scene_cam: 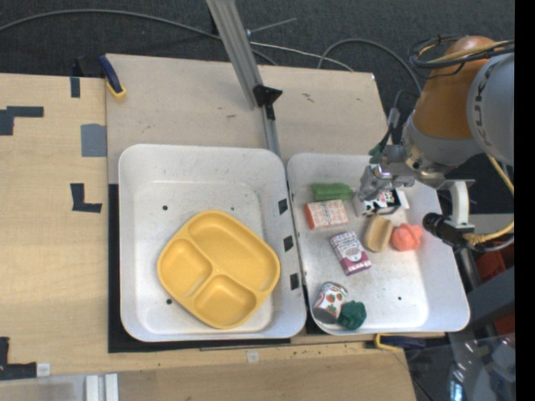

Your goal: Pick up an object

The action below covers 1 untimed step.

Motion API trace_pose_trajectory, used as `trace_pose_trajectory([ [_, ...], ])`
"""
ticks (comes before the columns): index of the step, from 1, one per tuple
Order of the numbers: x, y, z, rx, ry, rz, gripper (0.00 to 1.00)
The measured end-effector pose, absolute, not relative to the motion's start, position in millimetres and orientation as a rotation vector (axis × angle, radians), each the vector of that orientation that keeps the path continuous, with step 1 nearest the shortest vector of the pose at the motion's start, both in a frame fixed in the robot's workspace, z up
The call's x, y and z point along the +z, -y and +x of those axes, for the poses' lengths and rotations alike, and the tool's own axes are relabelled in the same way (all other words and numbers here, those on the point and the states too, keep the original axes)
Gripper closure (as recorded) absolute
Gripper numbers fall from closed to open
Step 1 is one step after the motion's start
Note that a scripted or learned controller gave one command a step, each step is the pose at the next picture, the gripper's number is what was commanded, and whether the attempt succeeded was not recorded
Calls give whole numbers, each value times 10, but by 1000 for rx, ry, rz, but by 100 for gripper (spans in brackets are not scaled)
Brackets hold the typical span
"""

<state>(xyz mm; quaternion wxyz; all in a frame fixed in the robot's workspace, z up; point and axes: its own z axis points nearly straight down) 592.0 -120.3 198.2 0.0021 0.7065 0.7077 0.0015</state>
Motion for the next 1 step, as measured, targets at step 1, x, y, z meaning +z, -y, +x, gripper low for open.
trace_pose_trajectory([
  [1, 2347, 1199, 5930, 3, -2221, 2218, 100],
])
